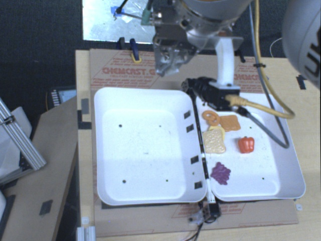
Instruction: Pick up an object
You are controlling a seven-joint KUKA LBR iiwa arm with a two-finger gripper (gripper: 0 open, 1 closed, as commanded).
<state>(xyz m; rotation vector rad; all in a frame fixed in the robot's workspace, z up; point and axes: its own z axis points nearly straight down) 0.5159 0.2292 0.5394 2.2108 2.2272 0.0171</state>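
You had a big brown desk (125,70) with red letters printed on it. The grey arm (215,4) reached in from the right, with its orange band high at the top. Its jaws hung over the desk, just behind the back edge of the left bin (145,144). They were blurry, so you could not tell if they were apart or together. They were well apart from all the toys.

Two white bins sat side by side on the desk, touching along the middle. All the toys lay in the right bin (271,177), close to the side next to the left bin.

The biggest toy was the toast (215,141). It was pale yellow, flat and bumpy, and it lay near the middle wall.

Next was the purple bunch (220,172). It looked lumpy, like small grapes, and it lay near the front of the bin, apart from the others.

The flat orange piece (230,123) lay just behind the toast and touched its top corner.

The red pepper (246,144) was small, shiny and round, with a little dent on top. It sat just to the right of the toast.

The smallest was the orange ring (211,118), curled like a pretzel. It lay touching the left side of the flat orange piece.
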